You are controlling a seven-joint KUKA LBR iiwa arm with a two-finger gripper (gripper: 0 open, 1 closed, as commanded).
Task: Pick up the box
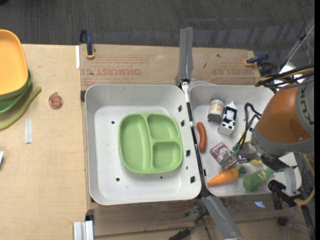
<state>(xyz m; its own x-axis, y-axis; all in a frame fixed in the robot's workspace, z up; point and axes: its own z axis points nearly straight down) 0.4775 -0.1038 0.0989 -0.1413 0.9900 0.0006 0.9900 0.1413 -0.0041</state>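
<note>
A small maroon box (pixel 218 151) lies near the middle of the right bin (pixel 260 91). My gripper (pixel 234 157) is down low in that bin, right against the box's right side, and I cannot see whether it touches it. The arm's orange band (pixel 285 121) hangs above it and hides the bin's right part. A white and black carton (pixel 228 119) stands farther back, apart from the gripper.
A silver can (pixel 216 110) stands next to the carton. A red sausage (pixel 202 136) lies by the divider. A carrot (pixel 223 177), a green item (pixel 253 181) and a yellow item (pixel 254 160) lie at the front. The left bin (pixel 100 134) holds a green divided plate (pixel 151 143).
</note>
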